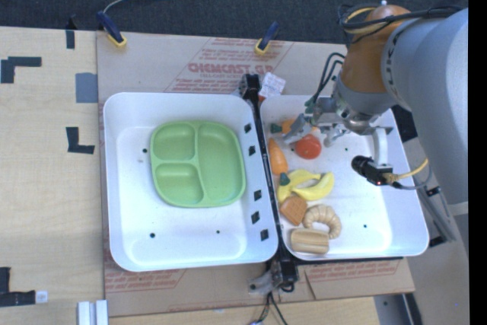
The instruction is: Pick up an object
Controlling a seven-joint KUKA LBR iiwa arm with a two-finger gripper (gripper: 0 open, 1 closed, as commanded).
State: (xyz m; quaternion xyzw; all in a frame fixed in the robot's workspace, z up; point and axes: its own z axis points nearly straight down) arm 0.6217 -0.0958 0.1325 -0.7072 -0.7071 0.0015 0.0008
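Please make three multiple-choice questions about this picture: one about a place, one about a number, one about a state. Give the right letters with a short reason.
1. Where does the green plate lie?
A. in the left bin
B. in the right bin
C. on the cardboard

2. How many compartments does the green plate have?
A. two
B. three
C. five

3. How does the red tomato stand to the tool?
A. lifted high above the bin
B. low in the right bin, right under the tool
C. resting on the plate

Answers: 1 A, the plate lies flat in the left bin. 2 B, two small sections above, one wide below. 3 B, the tomato sits just below the tool, beside the carrot.
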